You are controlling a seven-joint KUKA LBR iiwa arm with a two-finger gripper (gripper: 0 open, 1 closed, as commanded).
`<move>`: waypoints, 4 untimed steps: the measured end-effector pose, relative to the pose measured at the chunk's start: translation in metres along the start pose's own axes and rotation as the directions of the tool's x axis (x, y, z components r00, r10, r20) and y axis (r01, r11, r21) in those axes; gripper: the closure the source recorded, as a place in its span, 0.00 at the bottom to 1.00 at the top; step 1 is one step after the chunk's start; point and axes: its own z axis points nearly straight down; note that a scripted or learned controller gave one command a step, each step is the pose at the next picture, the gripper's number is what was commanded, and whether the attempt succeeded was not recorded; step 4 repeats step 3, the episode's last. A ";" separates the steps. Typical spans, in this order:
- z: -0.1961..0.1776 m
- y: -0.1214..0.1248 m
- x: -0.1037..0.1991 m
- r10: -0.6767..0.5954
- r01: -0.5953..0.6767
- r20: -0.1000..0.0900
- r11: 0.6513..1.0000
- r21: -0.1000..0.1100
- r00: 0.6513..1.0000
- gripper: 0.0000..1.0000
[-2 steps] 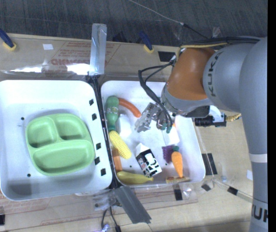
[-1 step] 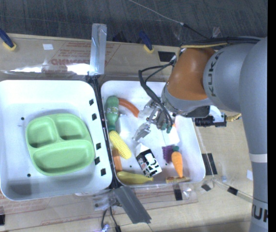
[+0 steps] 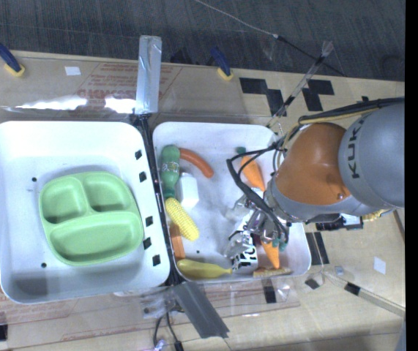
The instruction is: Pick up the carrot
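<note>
Several orange pieces lie in the right bin (image 3: 216,134). One carrot (image 3: 252,172) with a green top lies near the bin's right wall, partly under the arm's orange band. Another small carrot (image 3: 271,255) rests in the front right corner. A longer orange piece (image 3: 196,161) lies at the back left, beside a green vegetable (image 3: 169,163). My gripper (image 3: 256,229) hangs low over the bin's front right part, between the two carrots and just above a black-and-white toy (image 3: 245,257). Cables and the wrist hide much of it.
The right bin also holds a corn cob (image 3: 181,219), a banana (image 3: 203,270), a white block (image 3: 188,189) and a small orange piece (image 3: 177,244). In the left bin (image 3: 4,196) sits a green divided plate (image 3: 90,216).
</note>
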 end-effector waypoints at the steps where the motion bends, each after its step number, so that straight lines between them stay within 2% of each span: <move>1: -0.002 -0.006 -0.068 0.258 -0.258 0.004 0.966 -0.003 0.966 0.00; 2: -0.003 0.011 -0.114 0.330 -0.330 0.004 0.944 -0.003 0.944 0.00; 3: -0.001 0.000 -0.082 0.466 -0.466 0.001 0.885 -0.002 0.885 0.00; 4: -0.001 0.000 -0.082 0.466 -0.466 0.001 0.885 -0.002 0.885 0.00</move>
